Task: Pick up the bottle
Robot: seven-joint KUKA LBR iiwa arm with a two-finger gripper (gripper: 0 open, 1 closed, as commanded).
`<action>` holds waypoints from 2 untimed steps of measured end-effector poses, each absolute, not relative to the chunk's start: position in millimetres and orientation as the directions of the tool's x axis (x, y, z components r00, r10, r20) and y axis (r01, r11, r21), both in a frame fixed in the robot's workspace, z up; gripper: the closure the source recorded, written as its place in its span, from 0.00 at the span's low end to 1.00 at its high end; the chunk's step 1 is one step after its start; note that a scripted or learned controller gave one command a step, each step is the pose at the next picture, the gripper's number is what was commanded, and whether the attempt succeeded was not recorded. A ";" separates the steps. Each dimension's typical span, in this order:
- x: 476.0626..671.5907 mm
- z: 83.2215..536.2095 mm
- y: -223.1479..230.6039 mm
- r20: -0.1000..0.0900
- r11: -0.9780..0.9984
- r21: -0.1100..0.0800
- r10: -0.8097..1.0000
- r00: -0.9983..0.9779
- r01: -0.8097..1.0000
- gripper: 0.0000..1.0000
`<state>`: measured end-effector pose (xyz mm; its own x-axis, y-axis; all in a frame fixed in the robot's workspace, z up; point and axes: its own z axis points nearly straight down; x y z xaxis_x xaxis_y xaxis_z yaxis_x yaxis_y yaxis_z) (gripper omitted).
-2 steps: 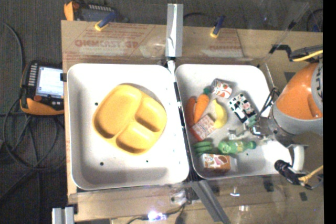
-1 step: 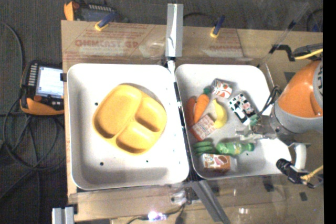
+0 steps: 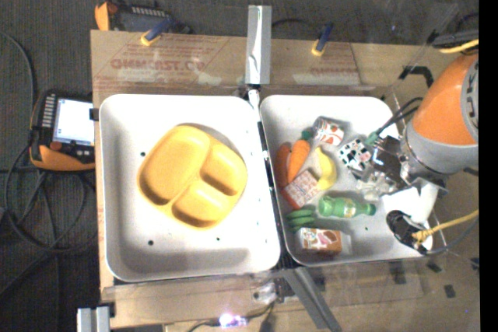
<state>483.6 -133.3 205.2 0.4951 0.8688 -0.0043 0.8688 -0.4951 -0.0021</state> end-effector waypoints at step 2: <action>507.8 272.8 -137.2 -0.004 -0.301 -0.002 0.954 0.301 0.954 0.00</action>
<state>507.8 -137.2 272.8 0.3009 0.9537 -0.0038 0.9537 -0.3009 -0.0021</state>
